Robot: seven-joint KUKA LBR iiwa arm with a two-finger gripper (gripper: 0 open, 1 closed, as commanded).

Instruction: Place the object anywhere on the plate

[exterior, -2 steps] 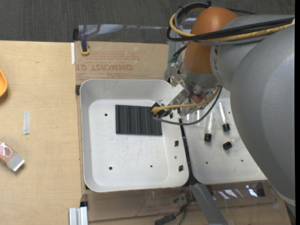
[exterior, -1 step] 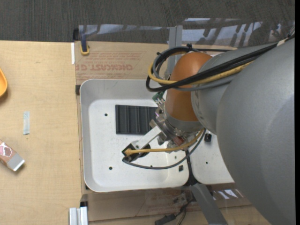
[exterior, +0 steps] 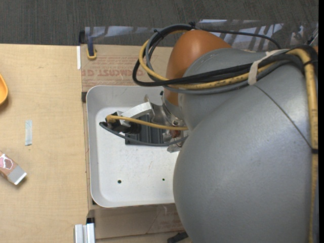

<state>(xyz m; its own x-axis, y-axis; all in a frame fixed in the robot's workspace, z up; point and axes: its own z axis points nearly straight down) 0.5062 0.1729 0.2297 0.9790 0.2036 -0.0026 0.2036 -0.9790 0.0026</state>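
Note:
My gripper (exterior: 164, 128) hangs low over the white bin (exterior: 101, 186), near the middle of its upper half. The grey arm and its orange band cover most of it. An orange curved thing (exterior: 2, 91) peeks in at the left edge of the wooden bench; I cannot tell what it is. A small brown and white object (exterior: 11, 169) lies on the bench at the lower left, far from the gripper. What lies under the arm is hidden.
A thin grey strip (exterior: 28, 133) lies on the wooden bench left of the bin. Yellow and black cables (exterior: 152, 44) loop above the wrist. The arm's bulk covers the right side of the bench.

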